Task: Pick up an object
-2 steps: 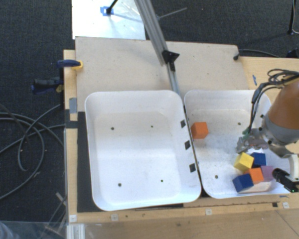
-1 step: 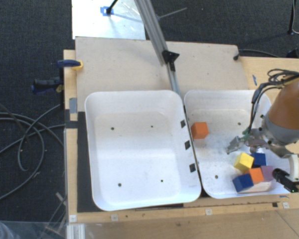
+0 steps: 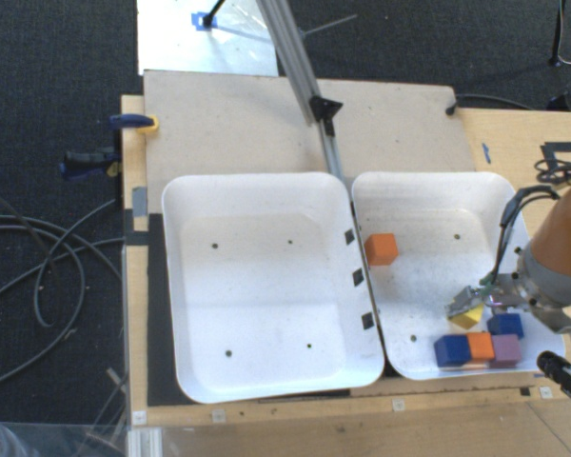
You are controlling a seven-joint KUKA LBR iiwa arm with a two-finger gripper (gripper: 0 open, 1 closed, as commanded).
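In the right bin (image 3: 428, 193), an orange block (image 3: 382, 248) lies alone near the left wall. A cluster sits at the front right: a yellow block (image 3: 468, 319), a blue block (image 3: 452, 350), a smaller orange block (image 3: 482, 347), a purple block (image 3: 505, 349) and a second blue block (image 3: 506, 326). My gripper (image 3: 464, 304) reaches in from the right and hangs low right over the yellow block, partly covering it. Whether it touches the block cannot be told.
The left bin (image 3: 257, 193) stands beside the right one, with black clips along the shared wall. A slanted metal pole (image 3: 295, 50) crosses above the bench at the back. Cables (image 3: 552, 169) run by the arm's orange band (image 3: 563, 241).
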